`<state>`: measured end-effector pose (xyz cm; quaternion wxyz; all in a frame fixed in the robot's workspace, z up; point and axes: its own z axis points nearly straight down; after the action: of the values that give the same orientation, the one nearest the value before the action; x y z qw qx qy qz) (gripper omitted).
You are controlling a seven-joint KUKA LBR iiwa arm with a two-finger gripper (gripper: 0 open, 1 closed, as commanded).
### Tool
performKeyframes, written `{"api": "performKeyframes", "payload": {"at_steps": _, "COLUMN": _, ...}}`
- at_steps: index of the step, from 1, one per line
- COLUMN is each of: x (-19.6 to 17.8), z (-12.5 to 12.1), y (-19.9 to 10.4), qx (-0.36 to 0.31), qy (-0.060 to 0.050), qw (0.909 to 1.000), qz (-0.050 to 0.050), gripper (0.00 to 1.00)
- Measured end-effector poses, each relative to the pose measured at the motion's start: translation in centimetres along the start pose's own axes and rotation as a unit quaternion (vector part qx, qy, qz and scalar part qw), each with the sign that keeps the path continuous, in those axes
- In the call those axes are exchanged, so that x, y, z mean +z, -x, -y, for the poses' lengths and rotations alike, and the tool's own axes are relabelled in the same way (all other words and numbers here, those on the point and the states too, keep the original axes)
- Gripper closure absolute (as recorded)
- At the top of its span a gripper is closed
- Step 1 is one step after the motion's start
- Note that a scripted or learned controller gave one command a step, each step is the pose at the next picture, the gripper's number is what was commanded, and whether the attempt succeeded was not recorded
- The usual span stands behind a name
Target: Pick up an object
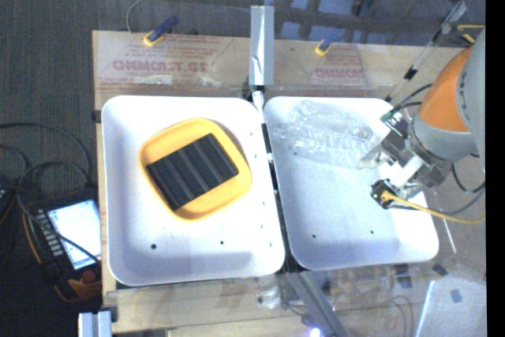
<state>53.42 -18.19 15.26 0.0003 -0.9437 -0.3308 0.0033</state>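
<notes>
Camera view, left bin (pixel 126 249): a yellow pad (pixel 197 168) lies flat in it, a bit up from the middle. On top of the pad sits a dark ribbed slab (pixel 193 167), turned so its long side runs from 8 o'clock to 2 o'clock.

Camera view, right bin (pixel 347 241): a clear crinkly plastic piece (pixel 325 132) lies near the 11 o'clock part of this bin. It is hard to see against the white.

Arm: it comes in from 3 o'clock. The gripper (pixel 392 179) hangs over the 3 o'clock side of the right bin, just beside the clear plastic piece at its 4 o'clock end.

Claw: I cannot tell if it is wide or narrow. Nothing can be seen held in it.

How the plastic would feel: I think it is very light, thin and slippery, and it may bend or crush. Best to pinch a raised fold or an edge.

How the yellow pad would feel: it looks heavier and stiffer. Grab it across a short side edge.
</notes>
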Motion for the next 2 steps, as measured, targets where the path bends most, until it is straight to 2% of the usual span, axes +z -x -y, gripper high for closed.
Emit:
{"api": "performKeyframes", "payload": {"at_steps": 1, "x": 6.1, "z": 1.5, "y": 0.5, "qx": -0.067, "qy": 0.004, "qw": 0.9977, "qz": -0.004, "gripper": 0.00}}
{"api": "performKeyframes", "payload": {"at_steps": 2, "x": -6.1, "z": -1.6, "y": 1.9, "qx": 0.037, "qy": 0.001, "qw": 0.9993, "qz": -0.001, "gripper": 0.00}}
